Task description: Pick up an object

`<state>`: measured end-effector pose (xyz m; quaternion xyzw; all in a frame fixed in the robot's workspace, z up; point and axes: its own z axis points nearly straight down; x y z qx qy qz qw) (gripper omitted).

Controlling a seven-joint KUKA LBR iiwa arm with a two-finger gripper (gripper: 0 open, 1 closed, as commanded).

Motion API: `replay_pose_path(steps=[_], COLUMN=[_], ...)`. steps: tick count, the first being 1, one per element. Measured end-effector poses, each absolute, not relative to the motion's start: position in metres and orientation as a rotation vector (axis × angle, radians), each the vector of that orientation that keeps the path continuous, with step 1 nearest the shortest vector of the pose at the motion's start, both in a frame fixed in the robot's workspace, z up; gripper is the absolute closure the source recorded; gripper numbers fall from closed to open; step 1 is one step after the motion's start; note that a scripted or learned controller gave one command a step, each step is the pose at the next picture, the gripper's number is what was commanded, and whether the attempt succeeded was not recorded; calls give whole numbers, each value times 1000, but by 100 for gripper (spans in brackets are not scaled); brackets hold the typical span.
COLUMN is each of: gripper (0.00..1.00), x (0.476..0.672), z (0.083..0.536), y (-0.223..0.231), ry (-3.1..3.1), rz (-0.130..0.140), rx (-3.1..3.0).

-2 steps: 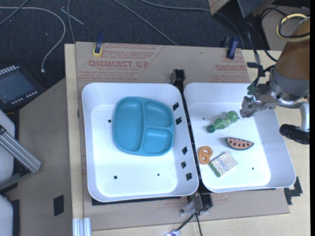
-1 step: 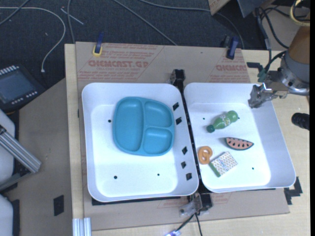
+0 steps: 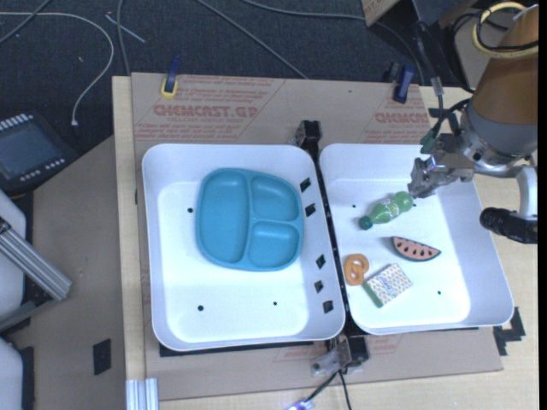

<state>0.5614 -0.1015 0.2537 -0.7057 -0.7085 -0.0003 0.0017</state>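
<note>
One cam, fixed above the bench [image 3: 256,101], looking down at a slant. Far enough back to take in both white bins: left bin [image 3: 171,314] mid-frame, right bin [image 3: 479,306] toward the right edge. Dark floor w/ cables [image 3: 94,24] fills the top. Arm [image 3: 504,101] enters from the right.
</note>
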Motion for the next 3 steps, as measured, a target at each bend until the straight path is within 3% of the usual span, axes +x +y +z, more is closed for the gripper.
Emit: replay_pose_path(steps=[3], gripper=[100], x=[533], z=[230], y=[67], ry=[-2225], rz=[0], rx=[-2212])
